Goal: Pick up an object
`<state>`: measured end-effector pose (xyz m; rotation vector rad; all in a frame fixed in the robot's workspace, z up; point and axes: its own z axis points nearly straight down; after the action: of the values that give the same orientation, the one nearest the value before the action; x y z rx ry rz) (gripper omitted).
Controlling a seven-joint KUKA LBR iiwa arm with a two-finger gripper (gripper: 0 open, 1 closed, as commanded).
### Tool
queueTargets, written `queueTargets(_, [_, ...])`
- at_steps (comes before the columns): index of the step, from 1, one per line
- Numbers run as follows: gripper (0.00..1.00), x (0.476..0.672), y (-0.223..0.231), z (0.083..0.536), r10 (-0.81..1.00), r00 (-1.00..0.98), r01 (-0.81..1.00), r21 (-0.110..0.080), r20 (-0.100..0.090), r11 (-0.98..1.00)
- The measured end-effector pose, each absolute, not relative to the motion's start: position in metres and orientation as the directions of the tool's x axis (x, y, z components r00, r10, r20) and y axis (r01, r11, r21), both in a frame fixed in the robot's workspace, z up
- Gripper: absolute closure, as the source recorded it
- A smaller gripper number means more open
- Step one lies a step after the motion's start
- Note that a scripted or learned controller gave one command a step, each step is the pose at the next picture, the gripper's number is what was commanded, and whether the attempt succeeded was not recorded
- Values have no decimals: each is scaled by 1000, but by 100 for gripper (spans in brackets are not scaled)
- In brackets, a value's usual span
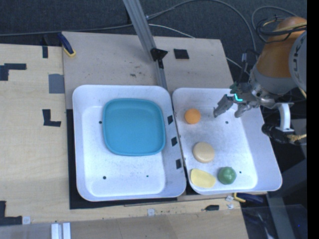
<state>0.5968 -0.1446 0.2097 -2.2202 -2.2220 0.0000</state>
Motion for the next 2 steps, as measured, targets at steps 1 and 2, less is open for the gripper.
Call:
queueTargets(1, [0, 597, -145, 210, 1000, -1, 1000, 0, 0, 1])
queueTargets(2, [0, 604, -140, 162, 1000, -1, 1000, -5, 1, 1])
